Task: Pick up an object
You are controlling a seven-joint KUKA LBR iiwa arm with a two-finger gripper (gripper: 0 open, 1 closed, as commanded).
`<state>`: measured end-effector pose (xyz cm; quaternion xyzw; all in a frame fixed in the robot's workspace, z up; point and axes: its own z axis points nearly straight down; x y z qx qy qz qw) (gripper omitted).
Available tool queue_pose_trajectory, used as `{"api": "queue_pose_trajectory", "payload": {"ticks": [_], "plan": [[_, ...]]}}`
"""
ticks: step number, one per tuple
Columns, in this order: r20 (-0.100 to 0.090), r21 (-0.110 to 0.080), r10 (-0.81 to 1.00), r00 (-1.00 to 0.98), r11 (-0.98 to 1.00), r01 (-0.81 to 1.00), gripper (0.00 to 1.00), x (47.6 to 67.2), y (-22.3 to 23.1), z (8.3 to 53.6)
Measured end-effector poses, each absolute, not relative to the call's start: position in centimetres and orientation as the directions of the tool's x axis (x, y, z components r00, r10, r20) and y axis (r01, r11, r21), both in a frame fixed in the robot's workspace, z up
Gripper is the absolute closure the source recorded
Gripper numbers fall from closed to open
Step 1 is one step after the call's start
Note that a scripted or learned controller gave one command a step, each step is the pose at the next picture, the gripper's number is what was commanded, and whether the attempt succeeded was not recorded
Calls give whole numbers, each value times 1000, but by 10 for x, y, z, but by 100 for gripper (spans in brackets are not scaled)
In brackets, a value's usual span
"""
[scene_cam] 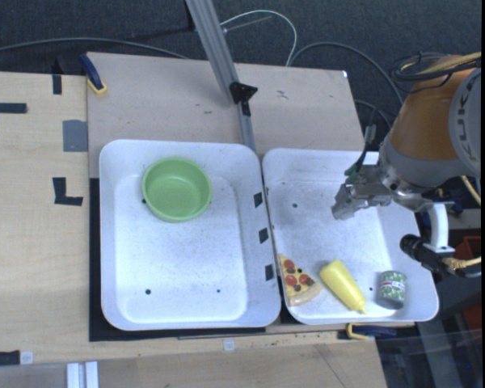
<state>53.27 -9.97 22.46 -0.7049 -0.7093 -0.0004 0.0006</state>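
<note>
Pincer [345, 207] hovers, seemingly empty, above yellow bottle [343, 285].

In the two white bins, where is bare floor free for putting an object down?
Left bin: everything below and right of the green bowl is bare. Right bin: the floor beside the divider, left of the tool, is bare. Its near edge is crowded: pizza slice, yellow bottle, small can.

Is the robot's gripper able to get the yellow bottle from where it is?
Probably yes. The gripper hangs over the right bin, and the yellow bottle lies below it with bare floor between.
</note>
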Motion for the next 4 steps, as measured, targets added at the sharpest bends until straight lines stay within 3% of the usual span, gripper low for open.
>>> {"api": "queue_pose_trajectory", "payload": {"ticks": [1,2,4], "plan": [[1,-1,1000,-8,8,1000,100,563,-52,215],[2,-1,1000,-7,7,1000,100,577,-3,220],[0,-1,1000,-5,5,1000,100,633,85,220]]}}
